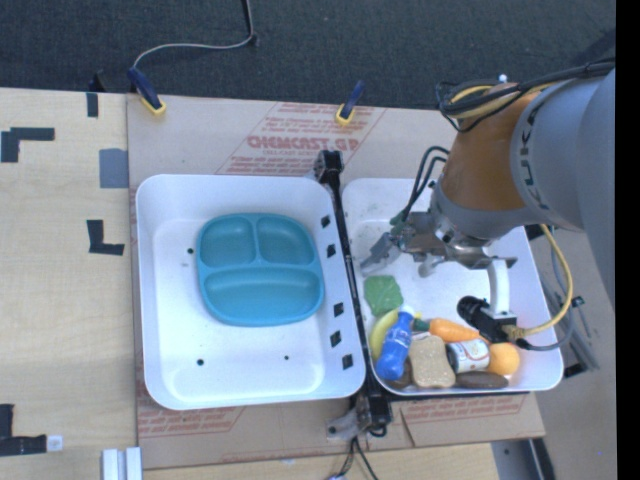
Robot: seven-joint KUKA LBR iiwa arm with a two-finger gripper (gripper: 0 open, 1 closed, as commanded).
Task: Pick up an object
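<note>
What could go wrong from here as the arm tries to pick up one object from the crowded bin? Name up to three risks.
1. The blue bottle, bread slice, carrot and orange lie packed together, so the hand might catch two or nudge neighbours.
2. The green piece sits beside the divider, so a finger could strike that wall.
3. The yellow cable hangs low and might snag.

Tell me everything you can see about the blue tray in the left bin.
The blue tray is a light blue divided plate that looks like plastic, with rounded corners and three compartments: two smaller ones along the far side and one wide one along the near side. It lies flat and upright on the floor of the left bin, roughly centred and turned slightly askew. Nothing sits in it, and nothing but the bin floor touches it.
</note>
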